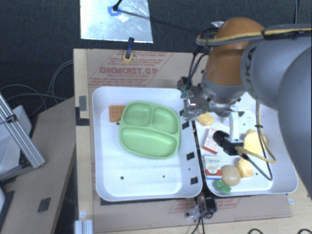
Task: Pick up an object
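My gripper (189, 110) hangs low over the divider between the two bins, near the back of the right bin (287, 179). A small yellow cheese-like block (206, 119) lies just to its right. Further forward in the right bin lie a red-and-white carton (210, 141), a second small carton (212, 164), a beige round roll (230, 175), a green item (222, 187), a yellow wedge (252, 143) and a yellow block (245, 168). The grey arm with its orange band (236, 30) covers the back right of that bin.
In the left bin (105, 179) a green divided plate (148, 129) sits with an orange cracker (115, 113) at its left edge. Cardboard lies under both bins, and a metal sheet (116, 13) lies behind them.
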You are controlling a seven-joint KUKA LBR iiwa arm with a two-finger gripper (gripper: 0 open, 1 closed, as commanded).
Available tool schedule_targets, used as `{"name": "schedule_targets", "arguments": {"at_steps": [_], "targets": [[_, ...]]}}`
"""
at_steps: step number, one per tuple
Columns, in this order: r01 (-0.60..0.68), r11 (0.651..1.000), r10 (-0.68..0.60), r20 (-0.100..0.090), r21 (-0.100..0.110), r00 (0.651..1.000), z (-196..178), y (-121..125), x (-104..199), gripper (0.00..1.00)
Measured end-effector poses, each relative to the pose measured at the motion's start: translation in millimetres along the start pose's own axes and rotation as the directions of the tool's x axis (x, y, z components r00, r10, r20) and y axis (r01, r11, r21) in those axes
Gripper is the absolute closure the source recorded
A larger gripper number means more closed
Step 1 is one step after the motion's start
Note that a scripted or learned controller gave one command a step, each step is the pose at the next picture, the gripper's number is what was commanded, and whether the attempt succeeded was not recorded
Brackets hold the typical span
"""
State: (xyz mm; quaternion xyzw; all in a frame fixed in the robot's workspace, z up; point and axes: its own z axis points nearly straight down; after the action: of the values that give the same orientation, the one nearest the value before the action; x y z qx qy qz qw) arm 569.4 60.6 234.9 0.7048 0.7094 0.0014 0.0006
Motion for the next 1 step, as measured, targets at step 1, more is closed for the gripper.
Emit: {"name": "schedule_targets", "arguments": {"at_steps": [1], "targets": [[-0.006,1.0,0.006,0.002,0.003,1.0,19.8,0.1,-8.3,1.0]]}}
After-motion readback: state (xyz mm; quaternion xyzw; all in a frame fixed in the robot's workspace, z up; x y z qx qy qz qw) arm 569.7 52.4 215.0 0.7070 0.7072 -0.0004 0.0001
